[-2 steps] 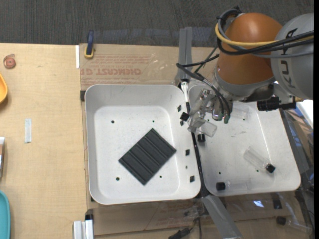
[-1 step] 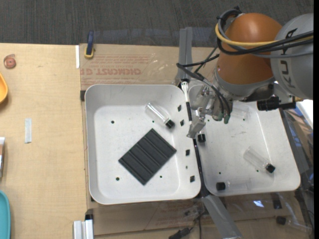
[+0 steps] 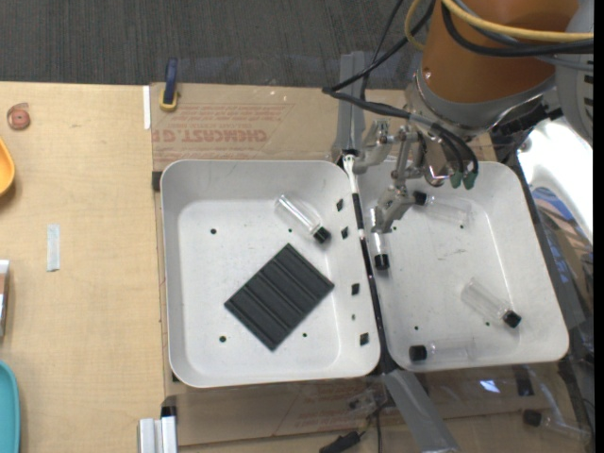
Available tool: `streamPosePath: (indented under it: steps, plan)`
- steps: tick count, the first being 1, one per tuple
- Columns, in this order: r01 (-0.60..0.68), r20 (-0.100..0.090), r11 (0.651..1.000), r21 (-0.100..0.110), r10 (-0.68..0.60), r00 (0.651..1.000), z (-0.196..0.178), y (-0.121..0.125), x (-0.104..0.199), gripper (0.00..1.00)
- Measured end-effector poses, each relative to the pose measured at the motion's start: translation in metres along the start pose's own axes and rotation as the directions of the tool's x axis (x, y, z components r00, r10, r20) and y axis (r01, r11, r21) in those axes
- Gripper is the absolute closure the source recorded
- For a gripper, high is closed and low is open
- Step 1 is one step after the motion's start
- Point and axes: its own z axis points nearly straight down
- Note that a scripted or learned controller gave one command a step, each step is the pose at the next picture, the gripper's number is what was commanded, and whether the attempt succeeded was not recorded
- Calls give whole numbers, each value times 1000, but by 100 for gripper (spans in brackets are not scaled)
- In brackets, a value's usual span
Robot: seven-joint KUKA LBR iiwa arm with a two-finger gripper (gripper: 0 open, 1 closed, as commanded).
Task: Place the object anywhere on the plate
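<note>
A dark ribbed rectangular plate point(image 3: 280, 295) lies at an angle on the floor of the left bin point(image 3: 189, 281). My gripper point(image 3: 384, 213) hangs over the left edge of the right bin point(image 3: 538, 281), close to the wall shared by the two bins. It is shut on a clear vial with a black cap point(image 3: 378, 248), which hangs below the fingers with its cap end down. The held vial is to the right of the plate and a little farther back, across the divider.
A second clear capped vial point(image 3: 300, 217) lies in the left bin just behind the plate. The right bin holds another vial point(image 3: 491, 305) near its right side and one point(image 3: 429, 352) along its front wall. Cables hang off the wrist above the right bin.
</note>
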Motion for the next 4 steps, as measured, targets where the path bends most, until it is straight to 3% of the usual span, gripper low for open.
streamPosePath:
  steps: [1, 2, 3, 4]
  plan:
    - [355, 1, 935, -1, -355, 935, -101, 62, -11, 0]
    - [610, 1, 792, -2, -610, 792, -112, 131, -70, 0]
    - [603, 5, 798, -2, -603, 798, -121, 129, -72, 100]
    - [603, 5, 798, -2, -603, 798, -121, 128, -72, 0]
